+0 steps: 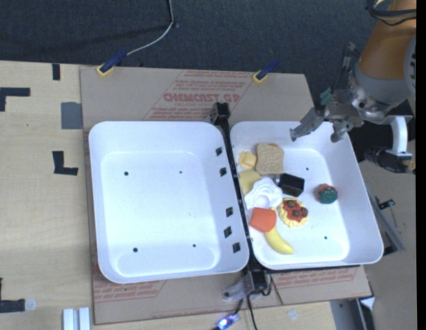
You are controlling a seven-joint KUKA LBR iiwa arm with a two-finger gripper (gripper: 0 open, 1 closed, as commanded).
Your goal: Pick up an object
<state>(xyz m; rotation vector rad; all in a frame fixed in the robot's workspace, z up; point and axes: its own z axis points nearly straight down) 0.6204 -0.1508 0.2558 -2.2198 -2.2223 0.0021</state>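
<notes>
Claw (317, 130) spread, nothing between its fingers, hanging over the right bin's (357, 184) far rim. Objects heaped at that bin's left side: tan bread slice (270, 158), yellow banana (279, 242), orange block (263, 219), small black box (291, 183), crumpled white piece (265, 194). Green-and-red ball (327, 194) apart, to the right. Left bin (102, 184) smooth white plastic. Arm cut off by the frame's right edge.

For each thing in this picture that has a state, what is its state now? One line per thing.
gripper: open, holding nothing, above the right bin's far edge.
right bin: holds the toy foods.
bread slice: lying flat.
banana: lying near the bin's front edge.
black block: resting beside the white piece.
green ball: apart from the pile.
</notes>
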